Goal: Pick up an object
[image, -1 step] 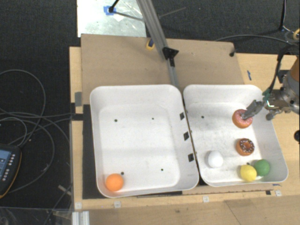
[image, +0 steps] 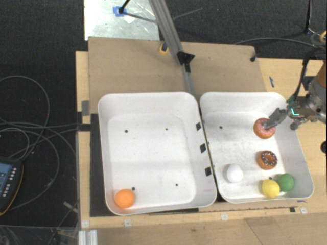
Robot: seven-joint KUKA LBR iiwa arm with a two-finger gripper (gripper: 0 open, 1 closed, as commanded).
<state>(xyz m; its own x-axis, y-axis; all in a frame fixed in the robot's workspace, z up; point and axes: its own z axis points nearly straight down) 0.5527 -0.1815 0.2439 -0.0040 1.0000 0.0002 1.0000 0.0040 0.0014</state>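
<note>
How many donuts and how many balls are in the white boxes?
Donuts: 2, pink-frosted donut and chocolate donut
Balls: 4, orange ball, white ball, yellow ball, green ball
Total: 6

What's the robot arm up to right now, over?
Gripper at the pink donut, right bin. Grasp unconfirmed. Nothing blocking; chocolate donut sits nearby.

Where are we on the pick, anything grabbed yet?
Done: the gripper has reached the right bin and sits at the pink donut. In hand: nothing clearly; whether it grips the donut cannot be told. Left: grasp and lift. The chocolate donut, white ball, yellow ball and green ball lie untouched; an orange ball sits in the left bin.
</note>
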